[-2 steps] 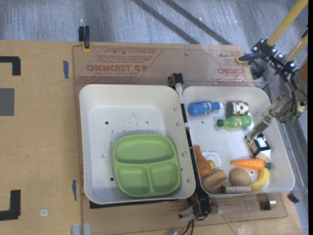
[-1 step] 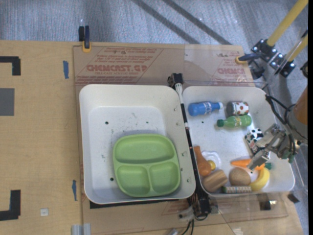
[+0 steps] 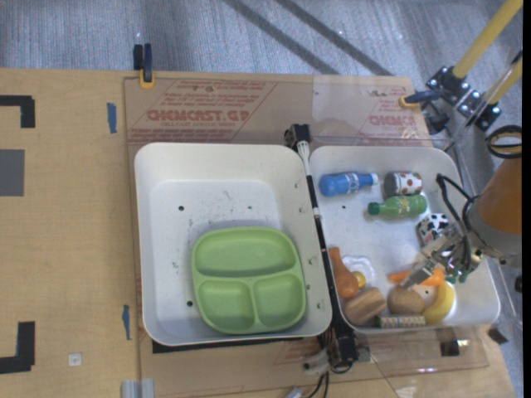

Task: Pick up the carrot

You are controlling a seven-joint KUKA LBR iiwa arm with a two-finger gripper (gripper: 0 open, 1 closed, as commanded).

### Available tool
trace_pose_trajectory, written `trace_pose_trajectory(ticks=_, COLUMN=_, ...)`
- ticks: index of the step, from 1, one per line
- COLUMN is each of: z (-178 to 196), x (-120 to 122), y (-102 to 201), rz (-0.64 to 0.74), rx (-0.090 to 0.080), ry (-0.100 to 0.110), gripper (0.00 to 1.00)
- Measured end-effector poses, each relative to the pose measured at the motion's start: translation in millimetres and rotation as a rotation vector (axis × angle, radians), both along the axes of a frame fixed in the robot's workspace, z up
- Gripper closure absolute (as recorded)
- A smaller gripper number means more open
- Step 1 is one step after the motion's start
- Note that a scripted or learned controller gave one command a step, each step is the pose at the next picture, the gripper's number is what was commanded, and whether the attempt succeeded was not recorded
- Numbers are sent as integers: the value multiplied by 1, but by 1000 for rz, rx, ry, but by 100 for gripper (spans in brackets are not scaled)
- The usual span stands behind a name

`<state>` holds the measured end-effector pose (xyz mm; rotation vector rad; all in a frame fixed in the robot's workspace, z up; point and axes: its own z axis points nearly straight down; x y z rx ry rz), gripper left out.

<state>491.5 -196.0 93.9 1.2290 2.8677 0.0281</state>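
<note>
Carrot: the small orange carrot-shaped toy [image 3: 412, 277] lies in the right white bin [image 3: 358, 227], low and to the right, among the crowded toys near that bin's front corner.
Neighbours: a yellow banana-like piece [image 3: 444, 302] sits just right of it, a brown potato-shaped piece [image 3: 405, 301] just below, and a tan wooden block [image 3: 365, 305] further left. Another orange piece [image 3: 342, 276] lies against the bin's left wall; it may be a different vegetable.
Claw: the metal claw [image 3: 440, 258] hangs over the right bin, just above and right of the carrot, reaching in from the right. I cannot tell how its fingers stand; the cluttered metal parts and cables blur together.
Progress: the carrot looks to be resting on the bin floor, not lifted. The claw seems close to or at the carrot's right end, but a grasp is not visible. By my reading, closing on it and lifting are still ahead.
Long axis: roughly left to right across the view, tilted slightly, one end rising toward the claw. Which end is the tip is too small to tell.
Other bin: the left white bin [image 3: 166, 222] on the desk [image 3: 66, 247] holds a green three-compartment plastic plate [image 3: 247, 279].
</note>
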Motion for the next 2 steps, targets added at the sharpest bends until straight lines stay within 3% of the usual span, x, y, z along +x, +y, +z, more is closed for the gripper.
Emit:
trace_pose_trajectory(ticks=1, z=8, x=0, y=-3, rz=-4, rx=-9, ry=-3, gripper=100)
trace_pose_trajectory(ticks=2, z=36, x=-10, y=27, rz=-419, rx=-3, ry=22, gripper=100)
